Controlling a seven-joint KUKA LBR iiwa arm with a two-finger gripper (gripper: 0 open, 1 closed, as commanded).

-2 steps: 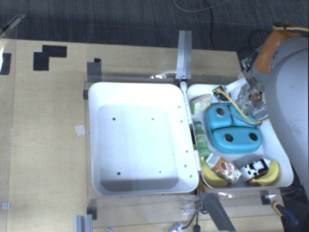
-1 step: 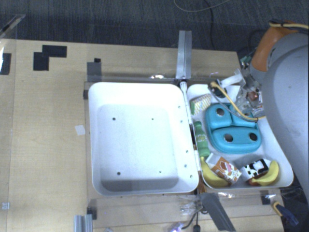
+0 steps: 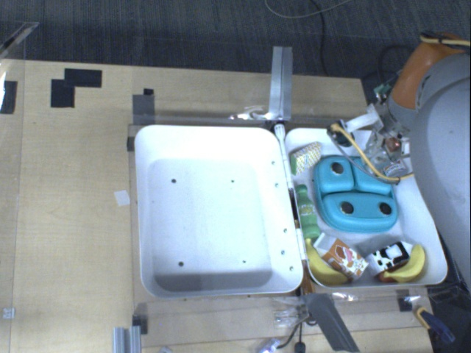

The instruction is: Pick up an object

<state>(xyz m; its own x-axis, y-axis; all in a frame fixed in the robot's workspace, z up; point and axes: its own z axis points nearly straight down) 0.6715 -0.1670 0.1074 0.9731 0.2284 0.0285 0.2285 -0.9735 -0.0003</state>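
The gripper (image 3: 384, 147) hovers over the blue moulded plastic block (image 3: 353, 195), grasp unreadable; next, descend and clamp.

The two bins (image 3: 210, 212) look like smooth white plastic, a bit shiny. The blue block (image 3: 355, 195) looks like smooth, shiny plastic too. The bench (image 3: 66, 197) looks like pale wood. The floor (image 3: 184, 13) looks like rough dark carpet

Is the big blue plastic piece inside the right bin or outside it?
Inside. The blue plastic piece lies flat within the right bin's white walls, with a green item to its left and a banana below it.
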